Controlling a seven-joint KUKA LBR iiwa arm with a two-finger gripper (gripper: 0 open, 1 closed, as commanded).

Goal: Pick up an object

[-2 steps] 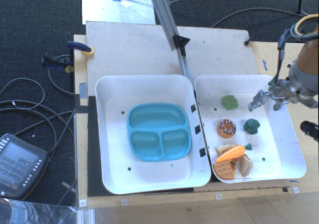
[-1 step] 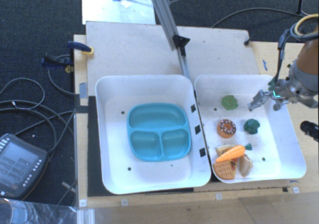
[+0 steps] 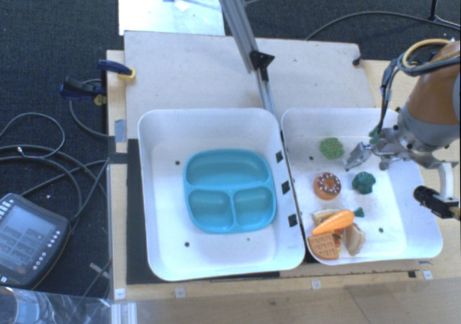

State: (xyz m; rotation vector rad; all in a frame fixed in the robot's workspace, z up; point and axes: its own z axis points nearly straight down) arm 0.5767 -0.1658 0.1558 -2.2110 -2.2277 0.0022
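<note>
- Right now the arm (image 3: 432, 96) reaches in over the right bin (image 3: 418, 232), its orange band above the wrist.
- Its fingers (image 3: 358, 155) hang low over the bin's upper middle; they look spread a little and nothing sits between them.
- A light green broccoli piece (image 3: 331, 147) lies just to the left of the fingers, slightly higher in the view, apart from them.
- A dark green piece (image 3: 364, 183) lies just below the fingers, not touching them.
- A donut (image 3: 327, 186) with sprinkles lies below and to the left of the fingers.
- Farther below, a carrot (image 3: 333, 222) rests across a waffle (image 3: 324, 245) and a pale brown piece (image 3: 354, 239), all bunched near the bin's front left corner.
- Well to the left of the fingers, the left bin (image 3: 155, 193) holds a blue divided plate (image 3: 230, 191).
- Both bins sit on the surface (image 3: 187, 70).
</note>
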